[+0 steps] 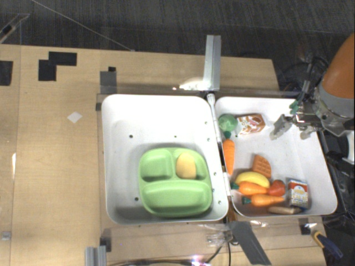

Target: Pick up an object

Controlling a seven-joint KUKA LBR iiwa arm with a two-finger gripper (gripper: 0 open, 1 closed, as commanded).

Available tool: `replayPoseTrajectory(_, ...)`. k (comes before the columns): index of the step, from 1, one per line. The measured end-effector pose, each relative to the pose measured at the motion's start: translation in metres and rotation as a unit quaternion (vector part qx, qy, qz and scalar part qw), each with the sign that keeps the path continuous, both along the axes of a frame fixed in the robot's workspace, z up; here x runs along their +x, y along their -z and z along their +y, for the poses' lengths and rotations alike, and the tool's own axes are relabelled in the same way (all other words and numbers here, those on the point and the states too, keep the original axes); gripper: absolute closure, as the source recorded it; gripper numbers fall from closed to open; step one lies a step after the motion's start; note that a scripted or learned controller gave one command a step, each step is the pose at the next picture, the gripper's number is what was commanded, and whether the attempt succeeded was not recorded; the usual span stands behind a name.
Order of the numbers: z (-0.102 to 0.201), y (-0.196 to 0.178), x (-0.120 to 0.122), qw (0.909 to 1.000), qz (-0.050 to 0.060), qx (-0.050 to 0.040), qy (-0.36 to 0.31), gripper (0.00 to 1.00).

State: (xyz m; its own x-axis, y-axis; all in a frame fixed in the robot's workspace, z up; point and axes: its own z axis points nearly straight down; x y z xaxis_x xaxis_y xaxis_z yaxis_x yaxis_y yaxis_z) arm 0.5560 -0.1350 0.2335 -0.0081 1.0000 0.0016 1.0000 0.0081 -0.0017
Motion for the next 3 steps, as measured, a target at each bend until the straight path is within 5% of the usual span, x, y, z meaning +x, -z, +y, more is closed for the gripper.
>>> replayPoseTrajectory(1, -0.012, 0.136, 0.011, 0.9995, -0.002, 0.0, -0.031, 0.0)
replayPoseTrajectory(2, -0.003, 0.142, -0.018, 0.9998, -0.013, -0.0026, -0.013, 0.0)
replayPoseTrajectory(3, -0.001, 0.133, -0.015, 0.9998, -0.012, 0.0004, -0.015, 1.0)
